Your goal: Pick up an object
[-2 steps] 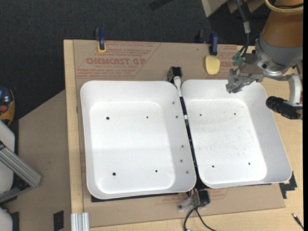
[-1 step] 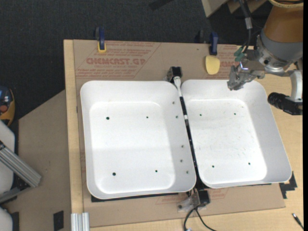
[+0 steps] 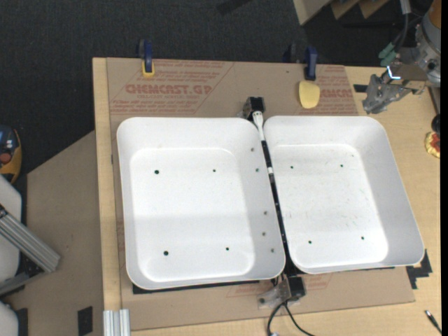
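Here, the gripper (image 3: 383,93) hangs beyond the 2 white bins (image 3: 133,187), touching nothing; finger spread cannot be told; 2 clamps (image 3: 146,56).

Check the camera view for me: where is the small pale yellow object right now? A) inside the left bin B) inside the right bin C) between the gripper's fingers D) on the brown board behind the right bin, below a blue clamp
D: the pale yellow object lies on the brown board just behind the right bin, directly below the blue clamp, outside both bins.
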You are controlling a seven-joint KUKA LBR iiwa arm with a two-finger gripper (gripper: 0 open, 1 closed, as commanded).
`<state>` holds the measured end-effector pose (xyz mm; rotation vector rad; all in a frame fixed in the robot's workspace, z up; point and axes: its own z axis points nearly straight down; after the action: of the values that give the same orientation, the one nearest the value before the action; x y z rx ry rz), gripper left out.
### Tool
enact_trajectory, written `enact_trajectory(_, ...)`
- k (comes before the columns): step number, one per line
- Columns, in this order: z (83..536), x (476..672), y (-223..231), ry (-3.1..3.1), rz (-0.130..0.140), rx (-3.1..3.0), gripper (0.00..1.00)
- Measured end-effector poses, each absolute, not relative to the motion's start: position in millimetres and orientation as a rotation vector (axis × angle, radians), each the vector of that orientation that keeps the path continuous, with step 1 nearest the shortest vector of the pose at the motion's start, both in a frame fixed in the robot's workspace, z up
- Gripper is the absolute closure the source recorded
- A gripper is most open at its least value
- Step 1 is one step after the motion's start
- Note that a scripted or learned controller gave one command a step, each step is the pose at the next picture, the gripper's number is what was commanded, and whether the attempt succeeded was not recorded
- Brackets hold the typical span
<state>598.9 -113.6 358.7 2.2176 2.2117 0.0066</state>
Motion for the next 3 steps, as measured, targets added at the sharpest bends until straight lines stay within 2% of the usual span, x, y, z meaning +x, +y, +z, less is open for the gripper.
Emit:
enact_trajectory(1, 257.2, 613.4, -47.7, 2.235, -0.007, 2.221, 1.00)
enact_trajectory(2, 325.2, 607.1, -39.4, 2.219, 0.009, 2.214, 1.00)
enact_trajectory(3, 249.3, 663.4, -2.2, 2.228, -0.002, 2.219, 1.00)
